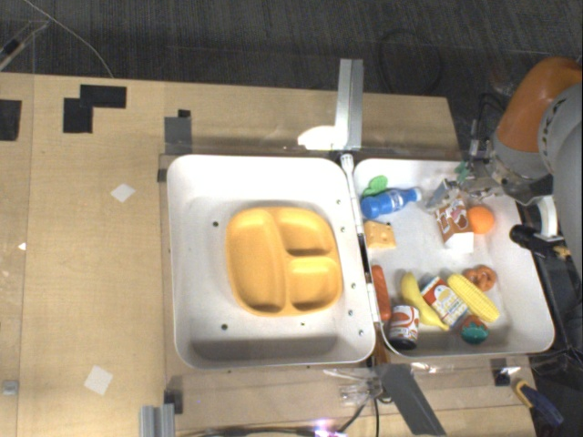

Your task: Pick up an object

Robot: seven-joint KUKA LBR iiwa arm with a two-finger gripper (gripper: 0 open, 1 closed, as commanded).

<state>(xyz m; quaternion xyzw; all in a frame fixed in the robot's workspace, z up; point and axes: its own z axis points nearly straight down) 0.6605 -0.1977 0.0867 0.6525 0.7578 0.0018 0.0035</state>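
Hovering over the right bin [545, 330], the gripper [466, 182] was seen near a brown packet [451, 217]; its state could not be told. A descent was judged next.

- table [82, 271]: pale wood-look board, matt, faint grain
- left bin [187, 335] and right bin [533, 321]: white plastic, smooth, slight sheen
- yellow tray [278, 258] in left bin: moulded plastic, glossy
- blue bottle [390, 202], far side of right bin: shiny plastic
- can [404, 324], near side: metal, glossy print
- post [350, 107] behind bins: brushed metal
- floor [273, 16]: dark carpet, rough
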